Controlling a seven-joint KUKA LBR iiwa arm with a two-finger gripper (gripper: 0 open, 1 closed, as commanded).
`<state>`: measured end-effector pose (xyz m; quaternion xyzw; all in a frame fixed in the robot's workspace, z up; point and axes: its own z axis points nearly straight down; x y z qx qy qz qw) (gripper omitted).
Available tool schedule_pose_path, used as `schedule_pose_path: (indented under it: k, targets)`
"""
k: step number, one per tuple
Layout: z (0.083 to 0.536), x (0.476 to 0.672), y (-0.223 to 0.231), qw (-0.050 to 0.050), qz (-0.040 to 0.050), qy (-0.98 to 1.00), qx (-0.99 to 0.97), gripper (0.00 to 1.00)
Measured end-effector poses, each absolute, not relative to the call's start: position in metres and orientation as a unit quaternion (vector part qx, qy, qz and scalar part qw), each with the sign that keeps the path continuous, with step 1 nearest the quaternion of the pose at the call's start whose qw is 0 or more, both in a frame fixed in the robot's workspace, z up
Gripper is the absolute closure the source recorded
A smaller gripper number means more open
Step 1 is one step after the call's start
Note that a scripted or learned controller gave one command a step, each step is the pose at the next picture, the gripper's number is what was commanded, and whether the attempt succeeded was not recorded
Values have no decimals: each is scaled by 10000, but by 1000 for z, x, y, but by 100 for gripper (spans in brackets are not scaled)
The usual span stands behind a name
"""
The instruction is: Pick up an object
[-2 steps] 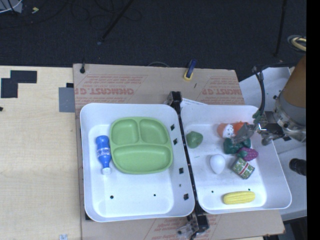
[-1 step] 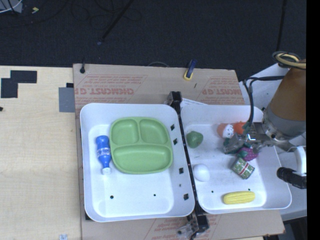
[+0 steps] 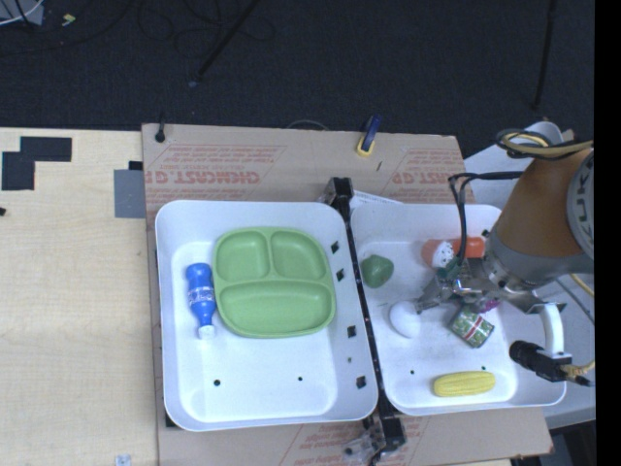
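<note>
We start at the gripper, which hangs low in the right bin among a small knot of objects. Its metal parts are tangled visually with what lies under it, so we cannot tell how it is set, nor whether anything is caught in it.

Touching or just beside the claw on its lower right sits a small can with a green and red label, tilted on the bin floor. Just above the claw is an orange and white object, partly hidden by the arm. To the claw's lower left lies a white egg-shaped object, and further left a dark green rounded object. Near the front edge of the same bin rests a yellow corn cob, well apart from the claw.

As for the task, we judge it not yet done: every object we can see appears to rest on the bin floor, none lifted. What remains is a firm grasp and the lift itself. The can looks the likeliest candidate, being nearest.

Counting: the right bin holds five objects, one of each kind named. The left bin holds two, one green divided plate and one blue bottle lying just beside the plate's left edge. Two bins, one arm, one claw.
</note>
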<state>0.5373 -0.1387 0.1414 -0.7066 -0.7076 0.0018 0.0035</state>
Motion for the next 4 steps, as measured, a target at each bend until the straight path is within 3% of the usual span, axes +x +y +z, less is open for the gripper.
schedule_pose_path:
  k: [1,2,4]
  targets:
    - [93,541,-140,-47,-13,-7068,-7074,0]
    - [100,536,-140,29,15,-7039,-7103,100]
    - [200,546,-141,-6,-5,-7073,-7069,100]
